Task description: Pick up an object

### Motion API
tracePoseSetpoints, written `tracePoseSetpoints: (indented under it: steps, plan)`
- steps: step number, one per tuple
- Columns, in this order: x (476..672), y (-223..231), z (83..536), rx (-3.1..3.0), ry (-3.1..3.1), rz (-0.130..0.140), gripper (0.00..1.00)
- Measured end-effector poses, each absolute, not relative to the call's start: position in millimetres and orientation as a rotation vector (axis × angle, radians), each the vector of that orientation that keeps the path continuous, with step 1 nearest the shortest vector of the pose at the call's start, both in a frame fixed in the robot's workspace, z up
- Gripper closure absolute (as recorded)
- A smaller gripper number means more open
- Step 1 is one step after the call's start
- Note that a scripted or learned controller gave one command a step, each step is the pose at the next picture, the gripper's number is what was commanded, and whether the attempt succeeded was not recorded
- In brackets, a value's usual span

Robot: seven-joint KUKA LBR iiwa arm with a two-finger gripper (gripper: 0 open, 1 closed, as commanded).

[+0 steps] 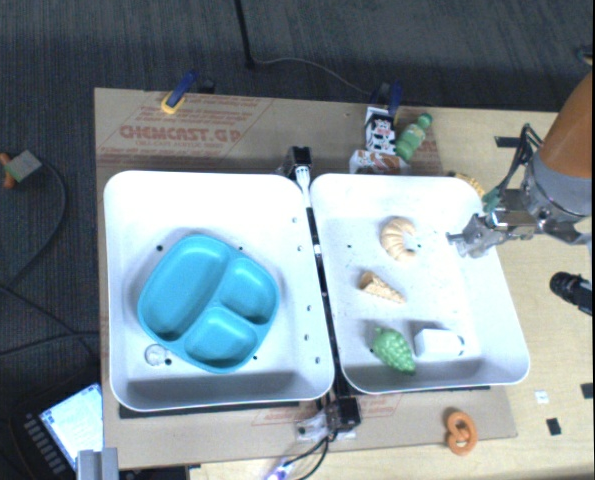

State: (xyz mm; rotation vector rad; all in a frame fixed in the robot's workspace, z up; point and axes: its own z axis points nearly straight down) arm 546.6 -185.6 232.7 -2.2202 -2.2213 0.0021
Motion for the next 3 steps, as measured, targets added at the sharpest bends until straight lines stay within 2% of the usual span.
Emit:
tracePoseSetpoints:
  steps: [1,2,3]
  plan:
    - [483.4,-225,237,-2.223,-2.221,0.003,1.0]
    - [483.8,-192,198,-2.22,-2.222,0.001,1.0]
    - [551.3,-105,188,-2.219,-2.223,0.0,1.0]
